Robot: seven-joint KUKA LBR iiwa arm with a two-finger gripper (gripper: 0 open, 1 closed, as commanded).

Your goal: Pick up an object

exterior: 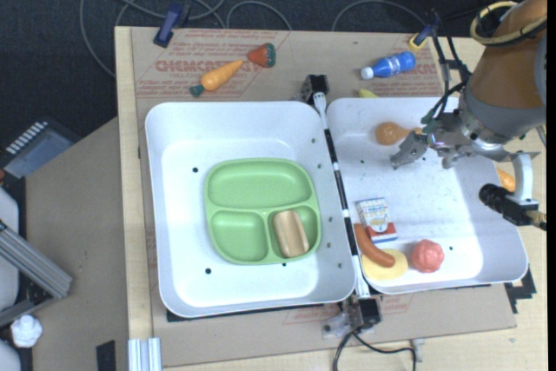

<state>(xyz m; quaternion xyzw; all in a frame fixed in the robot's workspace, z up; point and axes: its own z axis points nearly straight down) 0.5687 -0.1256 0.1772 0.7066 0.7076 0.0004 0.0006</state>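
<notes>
My gripper hangs over the back part of the right bin, its fingers spread open with nothing between them. A small orange ball lies just left of it, apart from the fingertips. Nearer the front of that bin lie a small white and red carton, a sausage resting on a yellow piece, and a pink-red apple. An orange object peeks out by the right wall, partly hidden behind the arm.
The left bin holds a green divided plate with a bread roll in its lower right compartment. Behind the bins lie a toy carrot, a blue bottle and a black clamp.
</notes>
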